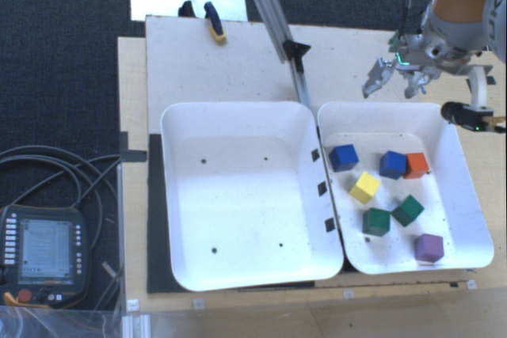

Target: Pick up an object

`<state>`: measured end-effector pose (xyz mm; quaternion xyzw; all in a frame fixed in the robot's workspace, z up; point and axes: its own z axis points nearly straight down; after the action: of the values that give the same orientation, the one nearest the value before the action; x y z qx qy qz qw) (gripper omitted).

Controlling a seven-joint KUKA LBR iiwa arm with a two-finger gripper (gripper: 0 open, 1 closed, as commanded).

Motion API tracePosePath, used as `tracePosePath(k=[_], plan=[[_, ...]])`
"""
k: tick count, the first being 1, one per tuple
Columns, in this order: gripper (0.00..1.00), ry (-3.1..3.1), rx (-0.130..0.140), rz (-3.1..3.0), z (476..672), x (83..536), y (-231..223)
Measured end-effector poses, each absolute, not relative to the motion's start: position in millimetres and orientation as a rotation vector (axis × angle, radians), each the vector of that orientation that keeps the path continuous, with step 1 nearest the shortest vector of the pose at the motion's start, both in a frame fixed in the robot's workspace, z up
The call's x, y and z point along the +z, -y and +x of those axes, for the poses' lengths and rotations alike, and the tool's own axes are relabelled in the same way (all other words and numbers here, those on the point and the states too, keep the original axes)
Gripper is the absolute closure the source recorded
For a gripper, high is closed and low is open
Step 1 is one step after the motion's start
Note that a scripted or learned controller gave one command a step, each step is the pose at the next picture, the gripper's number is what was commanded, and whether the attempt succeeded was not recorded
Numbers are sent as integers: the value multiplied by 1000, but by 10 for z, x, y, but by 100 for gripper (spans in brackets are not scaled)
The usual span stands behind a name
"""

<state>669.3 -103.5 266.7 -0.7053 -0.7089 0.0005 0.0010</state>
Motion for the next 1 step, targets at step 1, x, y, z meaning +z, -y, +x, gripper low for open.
tracePosePath(k=[1], plan=[[0,2230,-1,-2216,6699,2695,1035]])
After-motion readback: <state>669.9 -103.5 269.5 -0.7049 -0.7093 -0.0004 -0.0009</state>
